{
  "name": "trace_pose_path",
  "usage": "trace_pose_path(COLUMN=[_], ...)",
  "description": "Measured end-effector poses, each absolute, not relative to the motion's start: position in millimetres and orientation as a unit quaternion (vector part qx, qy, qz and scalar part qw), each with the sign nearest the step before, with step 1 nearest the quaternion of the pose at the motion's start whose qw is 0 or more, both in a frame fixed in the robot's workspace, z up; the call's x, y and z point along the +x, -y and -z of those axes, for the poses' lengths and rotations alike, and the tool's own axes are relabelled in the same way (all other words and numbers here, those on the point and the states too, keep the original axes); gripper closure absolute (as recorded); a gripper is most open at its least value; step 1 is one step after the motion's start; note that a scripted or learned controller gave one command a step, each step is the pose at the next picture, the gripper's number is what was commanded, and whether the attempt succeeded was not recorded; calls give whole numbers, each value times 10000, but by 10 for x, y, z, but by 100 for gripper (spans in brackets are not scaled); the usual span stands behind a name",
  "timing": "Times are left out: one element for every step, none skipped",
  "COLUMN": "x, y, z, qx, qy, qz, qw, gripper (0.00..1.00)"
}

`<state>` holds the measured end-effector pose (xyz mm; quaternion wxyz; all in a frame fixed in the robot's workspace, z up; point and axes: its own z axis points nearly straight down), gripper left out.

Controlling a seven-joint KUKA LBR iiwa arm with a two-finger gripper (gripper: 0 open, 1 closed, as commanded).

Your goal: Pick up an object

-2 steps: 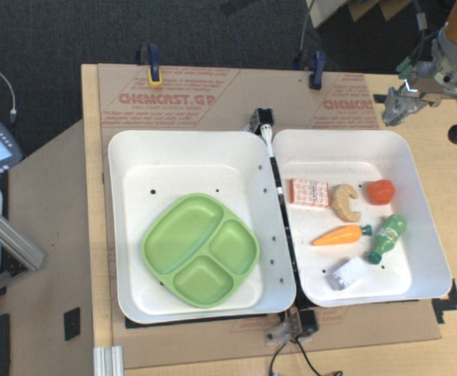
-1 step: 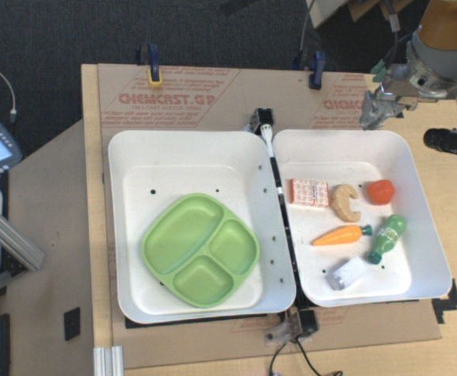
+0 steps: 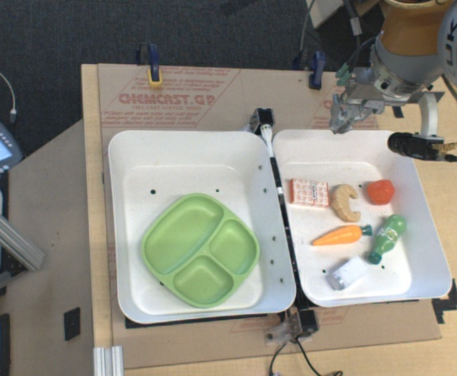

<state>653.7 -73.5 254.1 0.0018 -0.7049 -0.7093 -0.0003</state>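
overhead, the arm [image 3: 424,22] reaches in from the upper right, its orange band above the grey wrist. the gripper [image 3: 343,122] hangs over the far rim of the right bin [image 3: 428,257], above the bench rather than among the objects, with nothing between its fingers; whether they are spread or closed i cannot tell at this angle. inside the right bin lie a small pink-and-white box [image 3: 309,193] near the left wall, a tan croissant-like pastry [image 3: 345,201] just beside it, and a red tomato [image 3: 380,192] further right. nearer the front, an orange carrot [image 3: 339,236] lies crosswise, a green bottle [image 3: 387,237] sits tilted beside its tip, and a pale grey packet [image 3: 347,273] lies below them. the left bin [image 3: 127,210] holds a green divided plate [image 3: 200,248].
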Motion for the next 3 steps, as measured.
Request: trace_pose_path(x=[6396, 6151, 6063], y=[232, -248, -717], z=[-2563, -2383, -2191], qx=[-7053, -7054, -7055], qy=[7089, 7088, 7087], qz=[-3, -8, -12], qw=[17, 25, 20], gripper=[100, 100, 100])
